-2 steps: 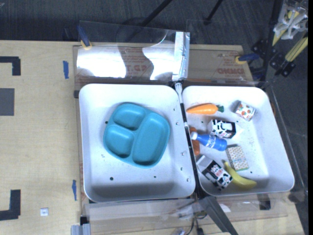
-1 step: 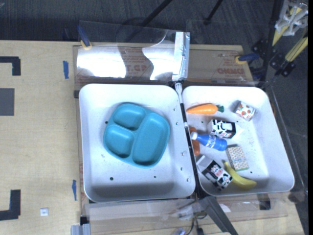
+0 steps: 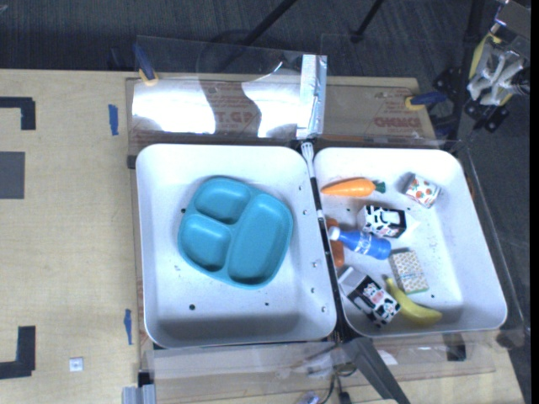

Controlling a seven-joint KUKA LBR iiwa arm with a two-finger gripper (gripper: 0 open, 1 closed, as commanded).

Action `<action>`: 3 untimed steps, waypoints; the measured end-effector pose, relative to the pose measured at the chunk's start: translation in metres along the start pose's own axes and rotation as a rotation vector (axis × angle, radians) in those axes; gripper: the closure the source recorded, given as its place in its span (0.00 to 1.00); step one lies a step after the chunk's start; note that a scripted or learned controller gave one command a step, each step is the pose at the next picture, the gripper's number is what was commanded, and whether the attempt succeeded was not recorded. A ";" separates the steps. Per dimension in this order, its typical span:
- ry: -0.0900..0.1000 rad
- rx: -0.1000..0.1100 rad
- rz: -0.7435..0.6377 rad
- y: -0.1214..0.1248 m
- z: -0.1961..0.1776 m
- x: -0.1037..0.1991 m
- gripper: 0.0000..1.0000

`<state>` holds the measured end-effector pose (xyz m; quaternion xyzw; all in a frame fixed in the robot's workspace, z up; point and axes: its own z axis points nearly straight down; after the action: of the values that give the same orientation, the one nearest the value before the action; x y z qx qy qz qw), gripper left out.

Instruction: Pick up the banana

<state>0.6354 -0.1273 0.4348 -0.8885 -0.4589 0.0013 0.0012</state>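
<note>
The yellow banana lies in the right bin near its front edge, curving from the middle toward the front right. Its left end touches a black-and-white patterned toy. A small checked box sits just behind it.
Also in the right bin are an orange carrot, a black-and-white cow-patterned block, a blue bottle and a white box with red spots. The left bin holds a blue divided plate. Cables and gear hang at the top right.
</note>
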 end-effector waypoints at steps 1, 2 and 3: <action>0.001 -0.002 0.000 0.001 -0.011 0.000 1.00; 0.002 -0.005 -0.001 0.001 -0.021 0.000 1.00; 0.001 -0.002 -0.053 0.001 0.104 0.052 1.00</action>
<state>0.6663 -0.0854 0.3309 -0.8759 -0.4824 0.0005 0.0005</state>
